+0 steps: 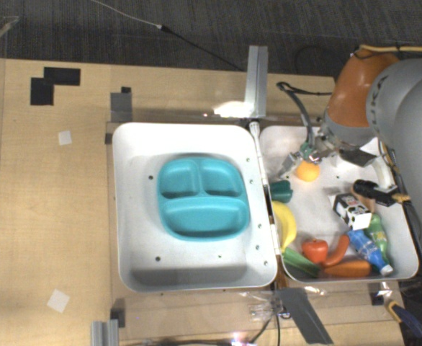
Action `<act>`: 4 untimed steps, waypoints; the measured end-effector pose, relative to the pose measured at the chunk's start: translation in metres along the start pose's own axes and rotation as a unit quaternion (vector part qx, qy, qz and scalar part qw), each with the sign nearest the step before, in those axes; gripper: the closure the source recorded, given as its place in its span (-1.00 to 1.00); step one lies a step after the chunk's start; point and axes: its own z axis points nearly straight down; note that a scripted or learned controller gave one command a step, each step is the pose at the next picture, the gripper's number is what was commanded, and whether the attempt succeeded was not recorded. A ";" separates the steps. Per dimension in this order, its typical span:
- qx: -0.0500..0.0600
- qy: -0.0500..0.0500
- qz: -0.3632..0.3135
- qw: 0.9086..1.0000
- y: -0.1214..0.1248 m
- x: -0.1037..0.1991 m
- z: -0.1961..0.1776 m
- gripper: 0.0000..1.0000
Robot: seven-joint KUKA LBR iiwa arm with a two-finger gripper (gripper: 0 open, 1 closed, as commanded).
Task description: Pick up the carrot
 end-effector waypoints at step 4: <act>0.005 0.003 -0.014 1.000 -0.024 0.081 -0.094 -1.00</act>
